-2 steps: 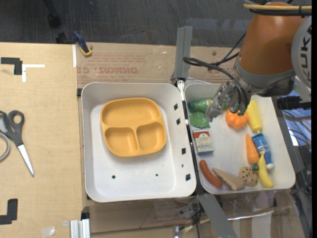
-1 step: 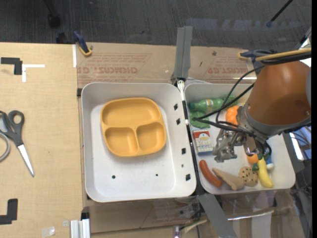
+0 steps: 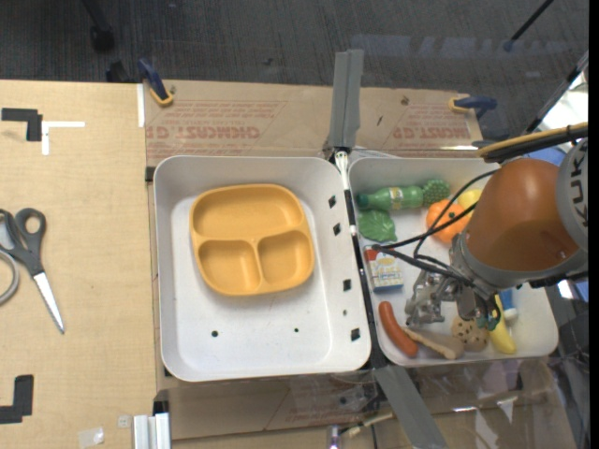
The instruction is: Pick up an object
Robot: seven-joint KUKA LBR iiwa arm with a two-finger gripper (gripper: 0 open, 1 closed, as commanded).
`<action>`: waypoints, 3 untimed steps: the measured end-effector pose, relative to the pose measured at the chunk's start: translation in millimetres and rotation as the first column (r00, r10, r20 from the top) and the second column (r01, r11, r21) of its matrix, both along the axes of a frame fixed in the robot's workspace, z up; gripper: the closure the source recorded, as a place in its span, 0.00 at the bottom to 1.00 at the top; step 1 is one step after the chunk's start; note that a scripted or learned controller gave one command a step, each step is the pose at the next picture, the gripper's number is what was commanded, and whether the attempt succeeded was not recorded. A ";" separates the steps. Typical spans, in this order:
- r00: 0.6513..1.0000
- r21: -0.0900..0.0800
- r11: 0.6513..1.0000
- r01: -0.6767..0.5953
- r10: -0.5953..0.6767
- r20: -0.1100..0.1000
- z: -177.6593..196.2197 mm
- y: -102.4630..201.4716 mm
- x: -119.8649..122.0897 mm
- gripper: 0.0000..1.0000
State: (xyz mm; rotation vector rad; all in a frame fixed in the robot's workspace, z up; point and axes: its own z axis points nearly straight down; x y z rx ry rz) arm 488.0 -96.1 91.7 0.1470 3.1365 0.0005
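My gripper [image 3: 428, 309] hangs low in the right bin [image 3: 374, 171], under the orange wrist band. Its metal fingers point down among the toys near the bin's front. A red sausage [image 3: 396, 330] lies just left of it and a tan stick [image 3: 435, 344] lies under it. A brown cookie-like piece [image 3: 465, 331] and a yellow banana [image 3: 504, 335] sit to its right. I see nothing between the fingers.
The right bin also holds a green bottle [image 3: 393, 197], a green leafy piece [image 3: 376, 225], an orange fruit [image 3: 444, 215] and a small printed box [image 3: 385, 271]. A yellow divided plate [image 3: 251, 238] sits in the left bin [image 3: 178, 344]. Scissors [image 3: 34, 260] lie far left on the bench.
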 end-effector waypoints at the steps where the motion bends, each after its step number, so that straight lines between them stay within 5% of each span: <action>1: 0.998 0.000 0.998 -0.066 0.066 0.000 183.5 1.7 70.4 1.00; 2: 0.997 0.000 0.997 -0.077 0.077 0.000 5.9 -15.3 42.6 1.00; 3: 0.997 0.000 0.997 -0.077 0.077 0.000 6.0 -15.3 42.7 0.00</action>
